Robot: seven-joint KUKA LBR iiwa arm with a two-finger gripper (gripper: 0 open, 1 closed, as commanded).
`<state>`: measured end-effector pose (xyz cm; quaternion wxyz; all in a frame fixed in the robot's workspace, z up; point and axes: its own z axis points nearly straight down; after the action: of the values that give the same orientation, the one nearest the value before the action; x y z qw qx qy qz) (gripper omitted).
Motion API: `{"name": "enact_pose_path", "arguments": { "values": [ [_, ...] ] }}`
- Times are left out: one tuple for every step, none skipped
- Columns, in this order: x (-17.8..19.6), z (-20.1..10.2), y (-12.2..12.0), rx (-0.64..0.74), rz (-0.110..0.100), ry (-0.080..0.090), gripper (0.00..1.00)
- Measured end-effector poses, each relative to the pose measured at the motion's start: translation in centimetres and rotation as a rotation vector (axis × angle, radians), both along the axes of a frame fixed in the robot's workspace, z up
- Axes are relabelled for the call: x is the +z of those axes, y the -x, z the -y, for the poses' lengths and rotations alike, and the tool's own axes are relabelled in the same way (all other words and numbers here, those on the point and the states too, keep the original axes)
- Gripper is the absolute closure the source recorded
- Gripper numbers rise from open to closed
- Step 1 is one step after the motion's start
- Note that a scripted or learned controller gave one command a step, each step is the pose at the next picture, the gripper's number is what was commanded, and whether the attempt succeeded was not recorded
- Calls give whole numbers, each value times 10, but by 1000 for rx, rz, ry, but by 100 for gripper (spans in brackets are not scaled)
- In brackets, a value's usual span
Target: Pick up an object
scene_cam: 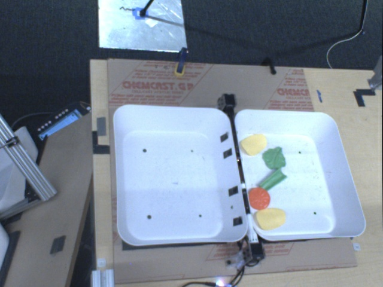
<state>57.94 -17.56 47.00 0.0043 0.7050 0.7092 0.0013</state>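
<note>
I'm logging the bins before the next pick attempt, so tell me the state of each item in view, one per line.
Upper yellow piece: lying in right bin, near the divider.
Green leafy piece: lying flat beside it.
Green stick: lying at a slant.
Red round piece: resting against the stick's lower end.
Lower yellow piece: lying near the front wall.

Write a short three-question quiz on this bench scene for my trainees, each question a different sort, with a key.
1. True or false: all the objects lie in the right bin.
2. Which object touches the red round piece? A) green stick B) upper yellow piece
3. Fill in: the pieces cluster near the bin's ___ wall in the view.

Key: 1 true; 2 A; 3 left.
</note>
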Motion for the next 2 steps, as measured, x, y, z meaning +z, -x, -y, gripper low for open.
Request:
{"name": "enact_pose_path", "arguments": {
  "values": [
    [30,-25,70,-1,-1,-4,100],
    [67,33,8,-6,1,2,100]
  ]
}}
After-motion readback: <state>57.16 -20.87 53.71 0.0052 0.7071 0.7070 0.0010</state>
